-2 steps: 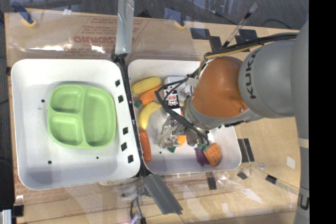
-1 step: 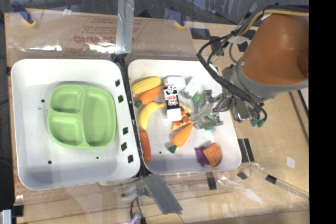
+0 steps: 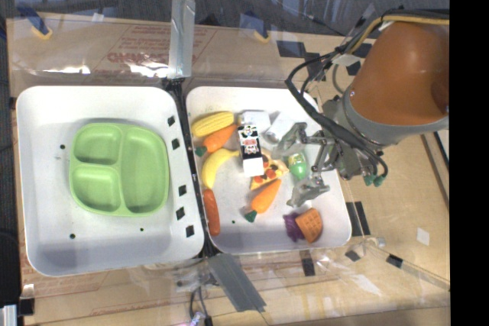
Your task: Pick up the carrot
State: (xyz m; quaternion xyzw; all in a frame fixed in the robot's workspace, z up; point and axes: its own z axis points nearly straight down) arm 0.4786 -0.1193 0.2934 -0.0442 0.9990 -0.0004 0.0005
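The jaws (image 3: pixel 306 168) hang wide and empty over the right bin (image 3: pixel 336 229); best shift toward its middle and straddle the carrot (image 3: pixel 265 197) crosswise.

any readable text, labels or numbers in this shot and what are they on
Red print on the cardboard behind the bins, under clear film: upside down and too blurred to read.
Black-and-white label on the small carton in the right bin: markings too small to read.
Nothing else bears text.
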